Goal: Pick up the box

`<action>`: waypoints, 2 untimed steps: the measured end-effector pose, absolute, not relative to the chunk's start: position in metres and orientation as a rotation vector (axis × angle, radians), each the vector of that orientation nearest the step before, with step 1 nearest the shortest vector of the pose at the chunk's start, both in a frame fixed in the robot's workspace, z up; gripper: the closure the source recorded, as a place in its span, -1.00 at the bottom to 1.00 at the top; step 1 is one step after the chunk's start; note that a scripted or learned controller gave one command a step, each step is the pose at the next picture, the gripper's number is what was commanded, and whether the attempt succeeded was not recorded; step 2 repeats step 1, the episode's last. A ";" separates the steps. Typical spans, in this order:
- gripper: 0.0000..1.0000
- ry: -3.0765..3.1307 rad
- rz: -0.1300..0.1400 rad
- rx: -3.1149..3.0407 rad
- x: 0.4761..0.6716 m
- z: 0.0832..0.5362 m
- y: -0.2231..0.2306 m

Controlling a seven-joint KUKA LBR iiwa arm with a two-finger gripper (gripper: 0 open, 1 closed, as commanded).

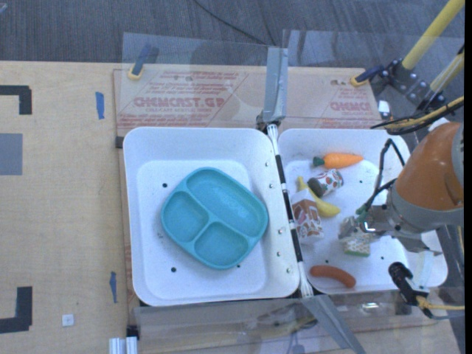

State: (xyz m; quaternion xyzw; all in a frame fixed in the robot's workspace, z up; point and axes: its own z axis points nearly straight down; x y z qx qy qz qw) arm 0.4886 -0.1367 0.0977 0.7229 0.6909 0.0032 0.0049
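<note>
A small brown-and-white box (307,220) lies in the right bin (372,150), close to the bin's left wall and just below a banana (318,202). The gripper (357,228) hangs low over the middle of the right bin, to the right of the box and a short gap from it. Directly under the gripper's tip sits a small green-and-tan block (358,246), partly covered by the gripper. The orange-banded wrist (431,175) rises to the right.
The right bin also holds a carrot (341,159), a tipped can (328,183) and a red sausage (332,275). A turquoise divided plate (214,217) lies in the left bin (144,198). Black cables (402,279) trail near the right bin's front corner.
</note>
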 end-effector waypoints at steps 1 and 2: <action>1.00 2.258 -0.001 2.185 0.480 0.202 -0.058; 1.00 2.258 -0.001 2.185 0.480 0.202 -0.058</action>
